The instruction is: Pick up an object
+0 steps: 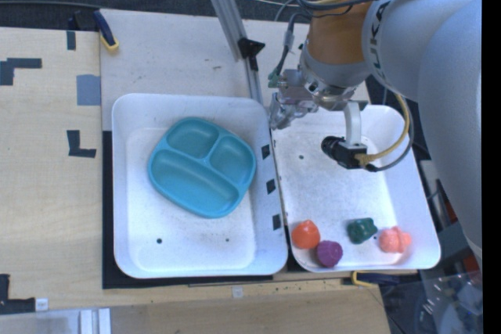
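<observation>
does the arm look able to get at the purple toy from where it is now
Probably yes. The purple toy lies uncovered at the right bin's near edge, apart from the orange toy and green toy. The gripper hangs over the same bin's far corner.

Two white bins, one blue divided plate, four small objects: one orange, one purple, one green, one pink

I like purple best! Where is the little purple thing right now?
The purple object lies in the right bin, at its near edge, between the orange object on its left and the dark green object on its right.
</observation>
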Controlling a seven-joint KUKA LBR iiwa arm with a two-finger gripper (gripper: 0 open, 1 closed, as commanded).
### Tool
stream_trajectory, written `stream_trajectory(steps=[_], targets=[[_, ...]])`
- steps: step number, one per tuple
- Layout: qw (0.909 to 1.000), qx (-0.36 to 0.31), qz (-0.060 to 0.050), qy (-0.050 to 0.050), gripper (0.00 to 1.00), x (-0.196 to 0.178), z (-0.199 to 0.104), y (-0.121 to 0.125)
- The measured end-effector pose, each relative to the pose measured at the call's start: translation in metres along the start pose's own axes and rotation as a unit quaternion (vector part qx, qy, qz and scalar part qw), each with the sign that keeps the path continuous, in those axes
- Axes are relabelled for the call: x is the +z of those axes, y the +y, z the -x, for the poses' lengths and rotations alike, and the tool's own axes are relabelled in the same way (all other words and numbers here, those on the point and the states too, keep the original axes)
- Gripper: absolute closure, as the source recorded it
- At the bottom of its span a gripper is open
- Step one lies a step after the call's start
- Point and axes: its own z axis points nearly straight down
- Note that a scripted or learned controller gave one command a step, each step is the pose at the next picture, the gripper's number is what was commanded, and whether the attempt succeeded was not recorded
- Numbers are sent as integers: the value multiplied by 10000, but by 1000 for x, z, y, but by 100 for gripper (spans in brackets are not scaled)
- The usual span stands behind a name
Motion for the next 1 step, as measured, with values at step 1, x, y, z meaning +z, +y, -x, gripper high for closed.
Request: stream_trajectory(steps=[1], targets=[[10000,3,1,-5,100,9,-48,-14]])
